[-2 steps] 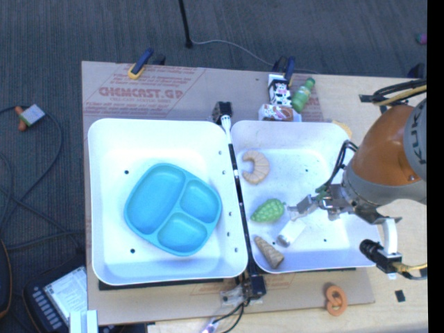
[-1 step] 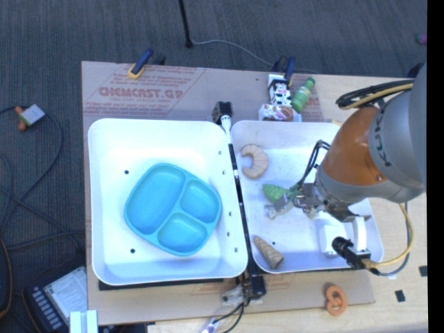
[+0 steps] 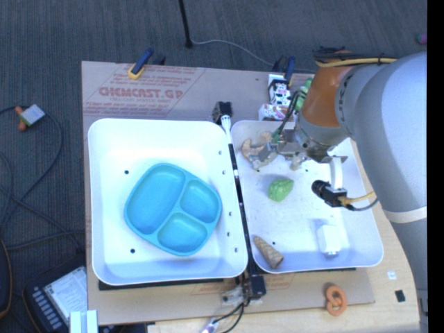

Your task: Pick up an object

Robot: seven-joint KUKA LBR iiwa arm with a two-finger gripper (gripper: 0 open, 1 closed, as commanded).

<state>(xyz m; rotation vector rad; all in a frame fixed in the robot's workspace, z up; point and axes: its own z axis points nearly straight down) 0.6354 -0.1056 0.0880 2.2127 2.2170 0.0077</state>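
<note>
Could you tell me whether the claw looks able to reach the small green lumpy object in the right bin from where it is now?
Probably yes. The small green lumpy object lies alone on bare floor of the right white bin, just below the claw, with nothing over it.

The gripper [image 3: 277, 152] hangs over the far part of the right bin [image 3: 361, 255]; a lumpy object [image 3: 280, 189] lies just nearer than it, a block [image 3: 331, 239] farther toward the near right, a cone-shaped piece [image 3: 268, 251] at the near left corner; the divided plate [image 3: 173, 208] sits well left, in the left bin [image 3: 111, 144].
</note>
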